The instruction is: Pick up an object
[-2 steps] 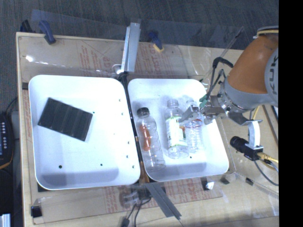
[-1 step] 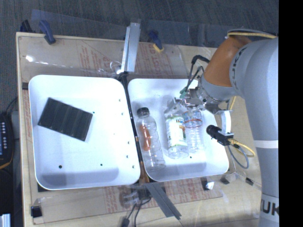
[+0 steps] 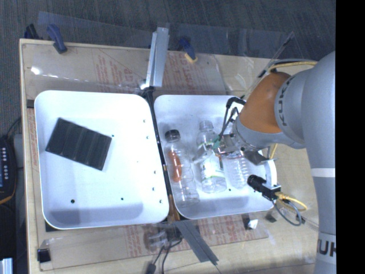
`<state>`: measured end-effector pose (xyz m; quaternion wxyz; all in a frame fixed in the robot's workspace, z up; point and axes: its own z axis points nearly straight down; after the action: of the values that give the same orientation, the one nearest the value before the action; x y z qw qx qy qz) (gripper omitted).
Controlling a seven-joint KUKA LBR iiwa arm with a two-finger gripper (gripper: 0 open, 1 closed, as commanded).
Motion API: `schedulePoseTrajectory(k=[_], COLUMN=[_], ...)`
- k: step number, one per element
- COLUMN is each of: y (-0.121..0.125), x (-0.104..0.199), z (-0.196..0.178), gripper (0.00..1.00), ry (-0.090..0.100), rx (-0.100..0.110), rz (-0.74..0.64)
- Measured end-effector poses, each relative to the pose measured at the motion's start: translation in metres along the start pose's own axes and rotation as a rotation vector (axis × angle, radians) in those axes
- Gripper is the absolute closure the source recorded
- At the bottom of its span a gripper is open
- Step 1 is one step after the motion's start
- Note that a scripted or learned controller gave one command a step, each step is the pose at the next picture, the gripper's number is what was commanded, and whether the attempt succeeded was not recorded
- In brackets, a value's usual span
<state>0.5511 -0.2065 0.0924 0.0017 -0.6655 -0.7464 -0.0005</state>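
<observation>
Arm (image 3: 302, 113): grey w/ orange band above wrist; comes in from right, bends over right bin; wrist sits over bin's right half

Hand (image 3: 221, 147): down inside right bin, amid the clear bottles; can't tell whether it is apart or together, since wrist & glare from clear plastic hide it; can't tell if anything is held

Right bin (image 3: 188, 104): shallow, white, on worktop; touches left bin along its left wall

Bottles: several clear plastic ones lie in right bin's centre, close together, some touching; one w/ orange label (image 3: 178, 167) lies on left side, running near-far; one w/ black cap (image 3: 172, 135) at far left of cluster; upright-looking clear bottle (image 3: 206, 131) at far centre; another clear bottle (image 3: 235, 170) lies by right side under wrist; exact count unclear, outlines blur together

Left bin (image 3: 57, 210): shallow, white; holds a dark flat rectangular pad (image 3: 78, 144), tilted, in its far-left part; well apart from arm

Worktop (image 3: 85, 67): light wood-coloured, w/ clear sheet over it; blue clamps (image 3: 57, 39) on far edge; metal bar (image 3: 156, 56) stands at far side betw the bins

Cables (image 3: 285, 201): yellow & black, near right corner of right bin, just beside a black fitting (image 3: 258, 184)
</observation>
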Motion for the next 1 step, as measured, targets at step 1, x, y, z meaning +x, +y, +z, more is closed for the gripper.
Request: schedulePoseTrajectory(k=[1], y=[0.0007], x=[-0.0017], z=[-0.0116], gripper=[1.0], ry=[-0.003], rx=[-0.001], rz=[-0.003])
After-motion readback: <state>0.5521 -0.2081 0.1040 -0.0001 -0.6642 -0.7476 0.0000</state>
